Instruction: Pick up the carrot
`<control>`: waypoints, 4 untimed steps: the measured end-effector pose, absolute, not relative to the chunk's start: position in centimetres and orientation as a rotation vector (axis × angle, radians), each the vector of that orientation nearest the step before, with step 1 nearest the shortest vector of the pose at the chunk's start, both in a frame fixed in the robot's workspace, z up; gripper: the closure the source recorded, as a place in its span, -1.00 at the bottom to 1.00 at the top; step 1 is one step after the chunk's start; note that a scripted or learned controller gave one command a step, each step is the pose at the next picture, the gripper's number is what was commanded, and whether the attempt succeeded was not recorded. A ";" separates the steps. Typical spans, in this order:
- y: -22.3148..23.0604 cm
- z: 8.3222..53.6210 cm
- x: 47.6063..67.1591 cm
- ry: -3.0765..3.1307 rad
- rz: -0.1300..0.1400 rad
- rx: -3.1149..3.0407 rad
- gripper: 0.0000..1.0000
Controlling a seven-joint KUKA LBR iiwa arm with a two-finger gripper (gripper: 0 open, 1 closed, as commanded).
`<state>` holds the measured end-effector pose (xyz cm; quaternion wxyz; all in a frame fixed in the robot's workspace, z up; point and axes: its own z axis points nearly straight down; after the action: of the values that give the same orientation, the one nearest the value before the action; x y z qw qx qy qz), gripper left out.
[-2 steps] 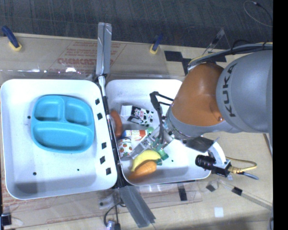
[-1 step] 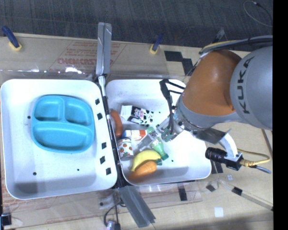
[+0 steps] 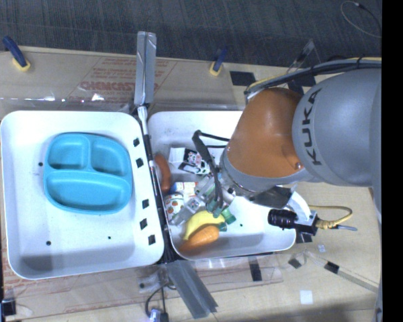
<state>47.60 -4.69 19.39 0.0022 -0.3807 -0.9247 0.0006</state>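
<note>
Nearest, the carrot [image 3: 201,237] lies at the right bin's [image 3: 162,127] near edge, touching a yellow item [image 3: 203,221]. Just beyond, the gripper [image 3: 211,194] hangs over clutter — whether it grips anything, I cannot tell. Left bin [image 3: 20,180]: blue tray [image 3: 88,172].

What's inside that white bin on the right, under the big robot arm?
The right white bin holds an orange carrot near its front edge, a yellow banana-like piece touching it, a brownish sausage-shaped item along the left wall, and small packets. The grey-and-orange arm covers the rest.
</note>
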 end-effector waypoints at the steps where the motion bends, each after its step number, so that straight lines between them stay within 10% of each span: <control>1: -10.6 16.3 47.6 -3.008 0.000 -0.894 -1.00; 2: -9.6 9.1 47.6 -3.045 0.000 -0.765 -1.00; 3: -7.3 19.2 50.1 -3.071 0.000 -0.670 -1.00; 4: -9.3 19.9 47.8 -3.132 0.000 -0.236 -1.00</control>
<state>47.78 -9.29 19.91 0.0005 -0.0753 -0.9972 0.0000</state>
